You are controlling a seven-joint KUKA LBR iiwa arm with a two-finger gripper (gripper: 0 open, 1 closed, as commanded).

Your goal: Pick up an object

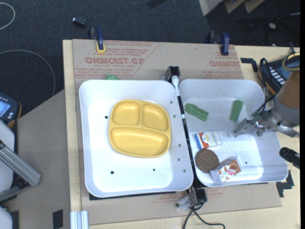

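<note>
**A:** Camera view has the gripper (pixel 247 127) low over the right bin (pixel 224 87), fingers spread apart with nothing between them. Closest thing is the upright-ish green block (pixel 236 110), just up and left of the fingertips. The other green block (pixel 196 111), the small card (pixel 208 139), the brown disc (pixel 206 160) and the red-and-white packet (pixel 228 170) are all further left or toward the front. Left bin (pixel 95 142) just has the yellow divided plate (pixel 140 128).

**B:** So what goes wrong from here?

**A:** My guess: it closes on bare floor. The fingers sit in a gap between the green block and the card, so a straight pinch probably gets nothing. Or one finger nudges the block and it skids toward the bin wall. The card and packet look flat, so they'd be hard to get under anyway.

**B:** Anything you can't read?

**A:** Plenty. The arm (pixel 290 101) is cut off at the right, so the wrist angle is a guess. Fingertips are blurry and I can't tell whether they touch the bin floor or hover above it. Card print is too small to read.
</note>
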